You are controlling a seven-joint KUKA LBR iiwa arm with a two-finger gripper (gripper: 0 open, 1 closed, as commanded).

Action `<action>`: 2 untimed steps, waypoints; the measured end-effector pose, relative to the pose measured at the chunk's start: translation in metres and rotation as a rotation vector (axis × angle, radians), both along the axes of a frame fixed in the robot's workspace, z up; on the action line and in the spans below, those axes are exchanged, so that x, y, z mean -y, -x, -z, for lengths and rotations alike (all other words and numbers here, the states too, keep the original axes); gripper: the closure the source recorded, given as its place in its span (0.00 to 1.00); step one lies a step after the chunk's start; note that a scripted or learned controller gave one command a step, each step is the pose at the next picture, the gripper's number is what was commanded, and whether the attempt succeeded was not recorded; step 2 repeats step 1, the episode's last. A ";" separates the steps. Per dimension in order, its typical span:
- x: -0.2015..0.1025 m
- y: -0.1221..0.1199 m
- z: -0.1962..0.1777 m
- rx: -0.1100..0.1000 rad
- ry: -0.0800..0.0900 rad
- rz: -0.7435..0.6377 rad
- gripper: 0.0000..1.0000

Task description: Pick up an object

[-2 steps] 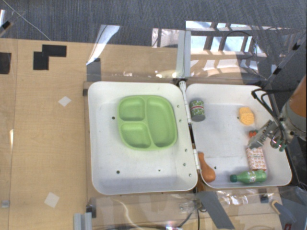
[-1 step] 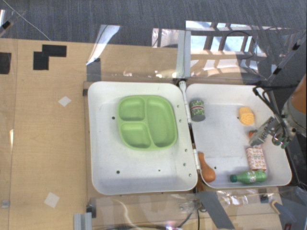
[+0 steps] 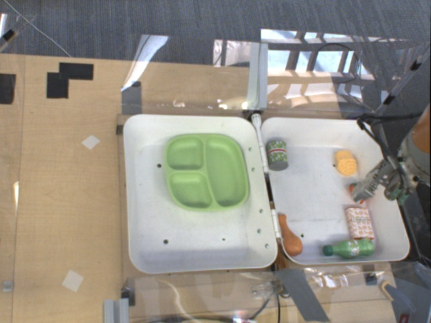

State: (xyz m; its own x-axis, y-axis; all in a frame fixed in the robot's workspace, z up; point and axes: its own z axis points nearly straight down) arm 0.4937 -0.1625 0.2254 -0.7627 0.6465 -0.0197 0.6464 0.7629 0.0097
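The right bin (image 3: 310,194) holds several small items. A small can with a green and red label (image 3: 277,153) stands near its far left corner. A round orange-yellow piece (image 3: 345,162) lies toward the far right. A red and white box (image 3: 359,222) lies near the front right, with a green bottle (image 3: 349,249) on its side just in front of it. An orange-brown piece (image 3: 289,237) rests against the front left wall. My gripper (image 3: 363,190) hangs low over the right side of this bin, between the orange-yellow piece and the box. Nothing shows as held in it.
The left bin (image 3: 138,200) carries a light green divided plate (image 3: 205,171) in its middle. A metal divider (image 3: 264,180) separates the two bins. The arm's grey wrist (image 3: 404,177) comes in over the right bin's right wall.
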 end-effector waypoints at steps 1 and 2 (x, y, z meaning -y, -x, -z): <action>-0.001 -0.002 -0.012 0.007 0.002 -0.007 1.00; -0.001 -0.002 -0.012 0.007 0.002 -0.007 1.00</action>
